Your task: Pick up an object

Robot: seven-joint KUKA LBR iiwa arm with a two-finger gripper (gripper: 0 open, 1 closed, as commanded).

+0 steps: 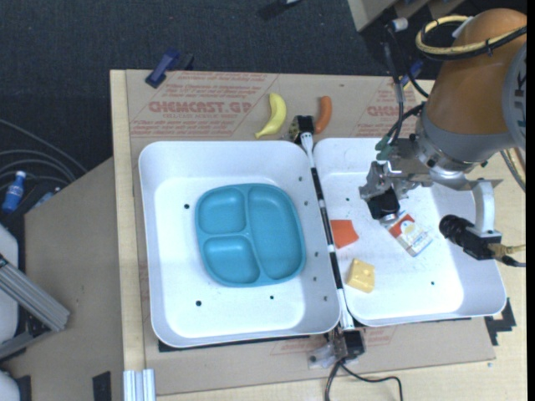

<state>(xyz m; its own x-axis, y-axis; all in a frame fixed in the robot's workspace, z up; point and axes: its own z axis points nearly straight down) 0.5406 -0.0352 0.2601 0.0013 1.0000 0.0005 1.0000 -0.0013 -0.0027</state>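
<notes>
- Camera view, looking down at a slant: three small things lie loose on the floor of the right bin [468,299], any of them there to be picked.
- An orange square piece [343,232] lies near the bin's left wall; a yellow wedge like cheese [362,275] sits just nearer than it.
- A small red-and-white packet [410,233] lies to the right of the orange piece, apart from it.
- The gripper [381,200] hangs over the far middle of that bin, its dark tip above bare white floor between the orange piece and the packet; whether it is open or closed I cannot tell from here, and nothing shows in it.
- The arm [472,82], grey with its orange band, comes in from the far right.
- The left bin [163,182] holds a blue divided plate [251,234] with three compartments.
- Beyond the bins, on the board, a yellow banana [272,115] and an orange carrot-like piece [323,113] lie side by side.
</notes>
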